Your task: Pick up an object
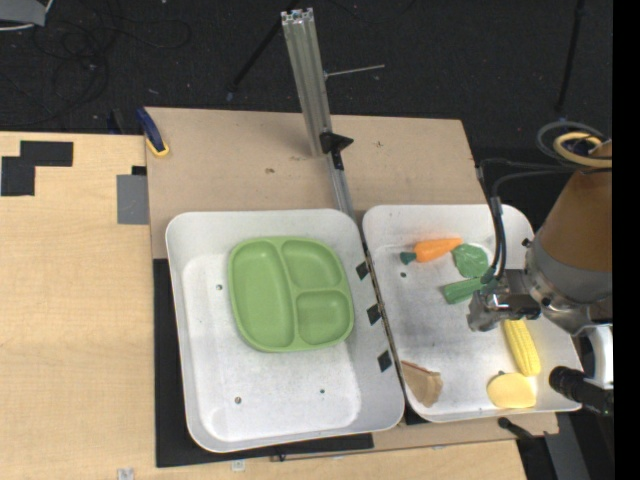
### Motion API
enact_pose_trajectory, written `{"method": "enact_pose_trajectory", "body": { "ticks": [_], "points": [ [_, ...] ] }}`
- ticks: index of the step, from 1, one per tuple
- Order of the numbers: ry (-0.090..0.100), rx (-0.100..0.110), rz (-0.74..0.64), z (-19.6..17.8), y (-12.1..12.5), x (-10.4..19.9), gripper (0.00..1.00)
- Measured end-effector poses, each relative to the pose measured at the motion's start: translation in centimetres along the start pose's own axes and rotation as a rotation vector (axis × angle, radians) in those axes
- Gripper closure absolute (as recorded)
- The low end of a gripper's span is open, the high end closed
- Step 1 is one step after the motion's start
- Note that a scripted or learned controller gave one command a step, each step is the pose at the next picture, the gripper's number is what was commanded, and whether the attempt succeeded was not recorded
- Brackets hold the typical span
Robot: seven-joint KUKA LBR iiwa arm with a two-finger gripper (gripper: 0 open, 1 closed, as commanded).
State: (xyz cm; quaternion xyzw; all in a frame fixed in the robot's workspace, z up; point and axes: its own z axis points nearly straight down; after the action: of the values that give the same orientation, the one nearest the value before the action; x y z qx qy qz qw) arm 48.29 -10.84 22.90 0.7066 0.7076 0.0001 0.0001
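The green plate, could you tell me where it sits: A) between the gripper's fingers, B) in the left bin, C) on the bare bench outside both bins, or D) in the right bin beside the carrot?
B: the green plate lies flat in the left bin, while the carrot and corn lie in the right bin.

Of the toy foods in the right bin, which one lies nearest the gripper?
The corn cob, just below the gripper. The carrot lies farther up.
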Motion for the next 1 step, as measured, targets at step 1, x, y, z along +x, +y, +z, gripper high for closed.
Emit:
{"method": "enact_pose_trajectory", "body": {
  "ticks": [1],
  "points": [
    [0.001,0.003,-0.001,1.05,1.98,4.27,1.00]
  ]
}}
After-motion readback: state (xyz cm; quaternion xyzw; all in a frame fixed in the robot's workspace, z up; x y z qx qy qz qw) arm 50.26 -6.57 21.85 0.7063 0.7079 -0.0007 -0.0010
